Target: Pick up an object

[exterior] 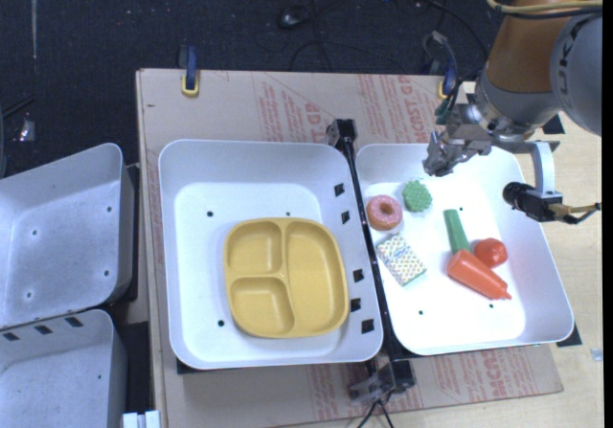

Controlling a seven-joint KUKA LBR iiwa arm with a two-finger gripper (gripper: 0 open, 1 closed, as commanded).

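Hand (438, 165) hovers over your right bin (546, 321), grip state can't be told | broccoli (417, 195) just below it | donut (384, 213) beyond, lower left | carrot (477, 274) farther below

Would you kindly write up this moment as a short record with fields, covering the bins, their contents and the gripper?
left bin: holds a yellow divided plate
right bin: holds a pink doughnut, green knobbly toy, patterned block, carrot, red piece
gripper: above the right bin's far edge, near the green knobbly toy
held object: none visible
task state: pick not yet done
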